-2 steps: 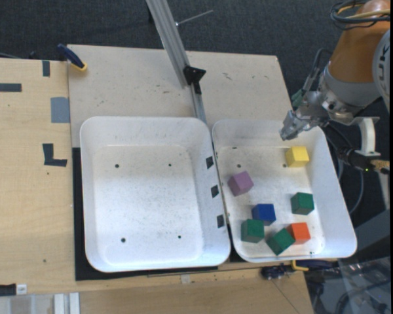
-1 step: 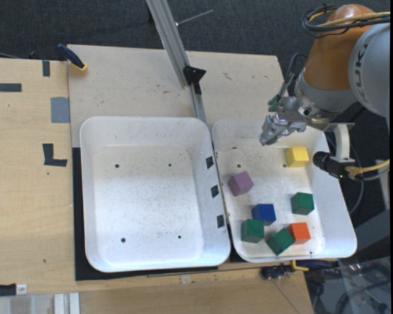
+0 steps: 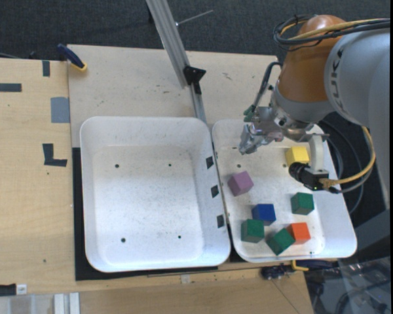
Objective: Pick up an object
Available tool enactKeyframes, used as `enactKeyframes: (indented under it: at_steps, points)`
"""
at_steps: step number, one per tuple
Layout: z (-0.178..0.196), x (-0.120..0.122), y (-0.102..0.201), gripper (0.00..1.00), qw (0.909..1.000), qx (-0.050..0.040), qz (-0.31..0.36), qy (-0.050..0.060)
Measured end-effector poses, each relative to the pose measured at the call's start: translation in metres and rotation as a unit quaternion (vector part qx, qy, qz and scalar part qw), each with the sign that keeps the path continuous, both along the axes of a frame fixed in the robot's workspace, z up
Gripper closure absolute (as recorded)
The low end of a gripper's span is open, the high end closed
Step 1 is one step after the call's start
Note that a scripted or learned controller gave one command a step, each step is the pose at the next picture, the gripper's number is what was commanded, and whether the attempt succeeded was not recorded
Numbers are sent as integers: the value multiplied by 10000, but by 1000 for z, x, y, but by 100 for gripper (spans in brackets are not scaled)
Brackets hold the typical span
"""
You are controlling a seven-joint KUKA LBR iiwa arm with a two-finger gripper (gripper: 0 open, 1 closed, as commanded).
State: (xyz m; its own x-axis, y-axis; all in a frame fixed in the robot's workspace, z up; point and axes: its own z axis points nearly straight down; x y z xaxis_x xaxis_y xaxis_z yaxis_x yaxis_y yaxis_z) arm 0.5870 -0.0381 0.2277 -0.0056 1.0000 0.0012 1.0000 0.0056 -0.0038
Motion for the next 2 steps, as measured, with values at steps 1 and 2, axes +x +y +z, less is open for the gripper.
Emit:
enactKeyframes:
  at_steps: [1, 2]
  points:
    - [9, -9, 59, 100, 10000, 5, 12, -11]
    - [16, -27, 115, 100, 10000, 6, 12, -8]
